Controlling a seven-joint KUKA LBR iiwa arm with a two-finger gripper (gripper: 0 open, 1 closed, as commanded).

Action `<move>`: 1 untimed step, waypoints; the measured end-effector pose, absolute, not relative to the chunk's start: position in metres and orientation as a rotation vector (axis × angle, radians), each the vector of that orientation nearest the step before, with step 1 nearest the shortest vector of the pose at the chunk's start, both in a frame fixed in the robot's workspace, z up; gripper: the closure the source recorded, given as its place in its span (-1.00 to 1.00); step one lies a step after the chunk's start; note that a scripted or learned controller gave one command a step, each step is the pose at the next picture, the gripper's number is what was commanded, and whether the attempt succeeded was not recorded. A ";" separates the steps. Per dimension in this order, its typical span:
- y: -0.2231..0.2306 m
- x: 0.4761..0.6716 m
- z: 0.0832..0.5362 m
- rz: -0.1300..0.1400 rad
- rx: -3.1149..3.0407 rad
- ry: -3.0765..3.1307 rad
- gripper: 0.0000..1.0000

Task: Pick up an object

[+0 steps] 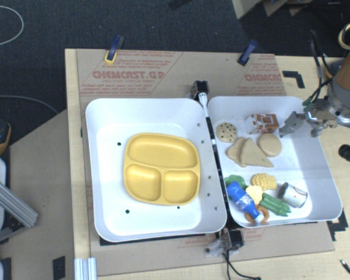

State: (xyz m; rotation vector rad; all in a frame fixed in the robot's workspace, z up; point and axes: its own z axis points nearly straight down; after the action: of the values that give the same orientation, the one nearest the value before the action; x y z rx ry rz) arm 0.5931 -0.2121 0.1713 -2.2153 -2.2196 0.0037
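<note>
The tool [303, 123] hangs at three o'clock of the right bin [326, 174]; whether it is open cannot be told. The bun [270, 144], nearest, is best approached vertically.

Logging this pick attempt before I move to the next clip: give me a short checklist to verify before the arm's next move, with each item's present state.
1. Gripper over the right bin: ok, at its upper right part.
2. Nothing between the fingers: ok.
3. Fingers spread to grasp: ok.
4. Target nearby: ok, the tan round piece and the red-and-white packet lie just left.
5. Yellow divided tray out of the way: ok, in the left bin.
</note>
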 end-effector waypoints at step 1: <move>-0.206 0.601 0.122 0.003 -2.215 -2.220 -1.00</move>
State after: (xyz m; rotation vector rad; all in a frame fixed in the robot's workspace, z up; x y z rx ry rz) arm 0.6008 -0.2059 0.1216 -2.2155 -2.2199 0.0031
